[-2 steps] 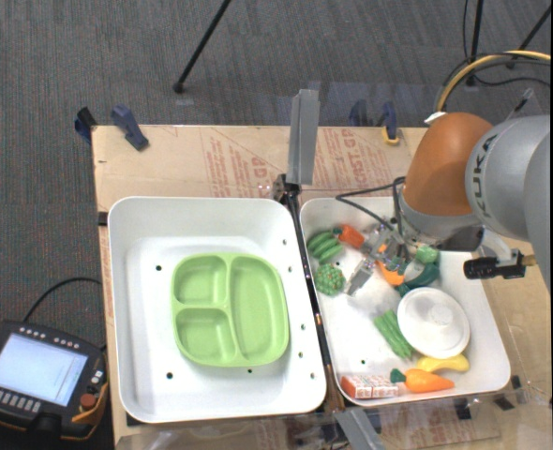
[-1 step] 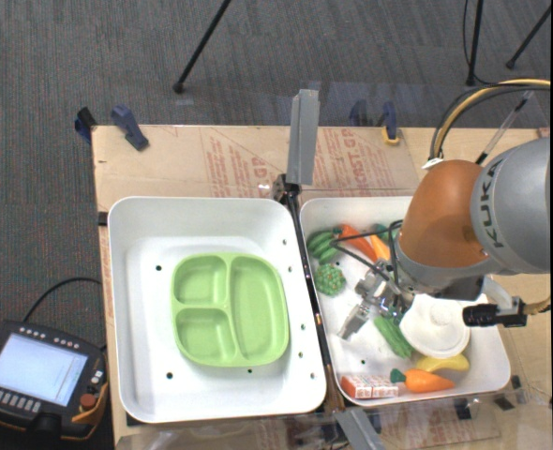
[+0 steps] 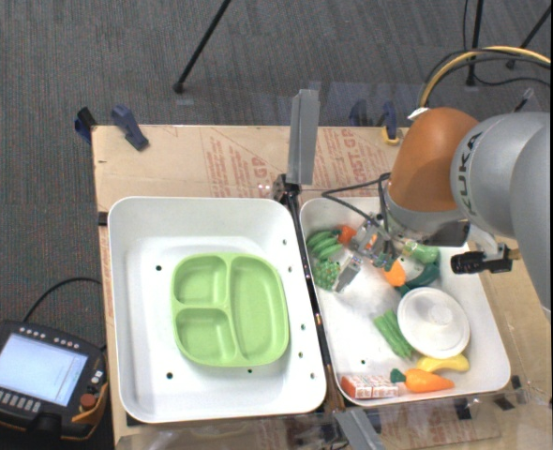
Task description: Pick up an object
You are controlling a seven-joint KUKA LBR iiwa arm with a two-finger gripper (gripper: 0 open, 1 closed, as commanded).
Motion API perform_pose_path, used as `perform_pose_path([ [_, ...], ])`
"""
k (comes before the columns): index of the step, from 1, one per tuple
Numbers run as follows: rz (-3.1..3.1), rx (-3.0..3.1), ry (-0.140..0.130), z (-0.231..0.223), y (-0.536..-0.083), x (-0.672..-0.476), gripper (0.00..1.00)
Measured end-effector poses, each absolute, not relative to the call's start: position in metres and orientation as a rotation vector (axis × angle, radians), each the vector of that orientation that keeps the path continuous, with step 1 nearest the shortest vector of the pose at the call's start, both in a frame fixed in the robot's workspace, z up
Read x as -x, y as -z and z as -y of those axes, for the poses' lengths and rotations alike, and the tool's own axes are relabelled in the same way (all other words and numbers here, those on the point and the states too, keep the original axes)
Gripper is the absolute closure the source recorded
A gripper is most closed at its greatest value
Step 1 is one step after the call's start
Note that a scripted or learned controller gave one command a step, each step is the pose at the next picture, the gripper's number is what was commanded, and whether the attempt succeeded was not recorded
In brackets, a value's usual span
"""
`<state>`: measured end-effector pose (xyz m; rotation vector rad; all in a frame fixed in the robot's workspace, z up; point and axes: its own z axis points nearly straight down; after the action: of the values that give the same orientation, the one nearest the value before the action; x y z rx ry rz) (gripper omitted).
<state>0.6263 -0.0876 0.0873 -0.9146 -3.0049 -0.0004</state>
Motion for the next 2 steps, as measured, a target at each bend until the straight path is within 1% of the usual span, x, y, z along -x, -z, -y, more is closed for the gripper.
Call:
perform_pose_path([
  [1, 3.043, 0.786, 0.0, 0.138, -0.088, -0.603, 0.0],
  [2, 3.047, 0.781, 0.002, 0.137, -0.099, -0.605, 1.0],
])
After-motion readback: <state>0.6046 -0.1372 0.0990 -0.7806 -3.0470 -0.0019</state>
